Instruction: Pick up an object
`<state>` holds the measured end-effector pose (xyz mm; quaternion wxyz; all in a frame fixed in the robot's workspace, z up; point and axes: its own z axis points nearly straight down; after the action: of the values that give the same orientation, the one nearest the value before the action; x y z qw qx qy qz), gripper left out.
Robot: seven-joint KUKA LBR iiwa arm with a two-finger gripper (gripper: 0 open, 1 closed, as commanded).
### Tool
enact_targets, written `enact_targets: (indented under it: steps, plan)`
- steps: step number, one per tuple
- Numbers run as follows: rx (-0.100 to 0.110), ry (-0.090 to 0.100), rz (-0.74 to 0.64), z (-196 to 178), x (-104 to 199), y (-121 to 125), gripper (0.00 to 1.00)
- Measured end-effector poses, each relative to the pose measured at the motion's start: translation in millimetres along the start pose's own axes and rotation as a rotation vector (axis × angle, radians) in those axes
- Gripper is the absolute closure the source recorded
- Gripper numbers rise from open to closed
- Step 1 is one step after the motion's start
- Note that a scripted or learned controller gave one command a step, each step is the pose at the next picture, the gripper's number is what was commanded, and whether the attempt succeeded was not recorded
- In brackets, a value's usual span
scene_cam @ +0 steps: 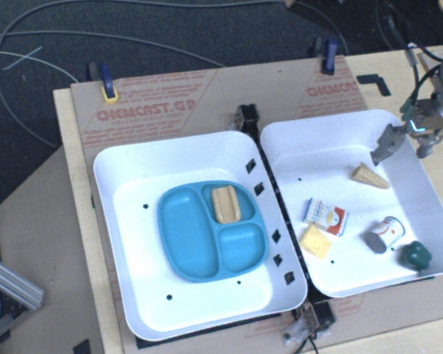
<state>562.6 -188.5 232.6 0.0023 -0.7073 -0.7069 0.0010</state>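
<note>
Two shallow white plastic bins side by side on the bench, left bin (126,227) and right bin (441,213), with a row of black clips (265,207) running down the seam between them.

Left bin: round-cornered blue divided plate (189,235) sitting about dead centre, with a tan bread-like stick (225,204) lying in its 1 o'clock compartment.

Right bin, going clockwise from its middle: pale tan wedge, cheese-looking (369,176), up at 1 o'clock; small grey-and-white cup-like thing with a red mark (383,233) at 4 o'clock; dark green round lump (416,256) just past it near the 5 o'clock corner, close to the wall; yellow flat square block (315,242) at 8 o'clock near the seam; white, red and blue little packet (326,217) just beside the yellow block, nearer centre. Can't really tell whether those two touch.

Grey two-finger gripper (400,141) hanging over the right bin's 2 o'clock edge, fingers spread apart with nothing between them. Nearest thing is the wedge, down toward 7 o'clock from the fingertips, clear of them. Loose black cables (396,18) draped behind the wrist, blue-and-yellow clamps (108,82) pinning the cardboard sheet (153,108) at the back.
</note>
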Motion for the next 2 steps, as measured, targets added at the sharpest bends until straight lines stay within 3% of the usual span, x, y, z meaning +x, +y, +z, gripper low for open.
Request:
enact_targets:
  steps: [2]
  plan:
    - [0.002, 0.001, 0.000, 104, -5, 4, 0.00]
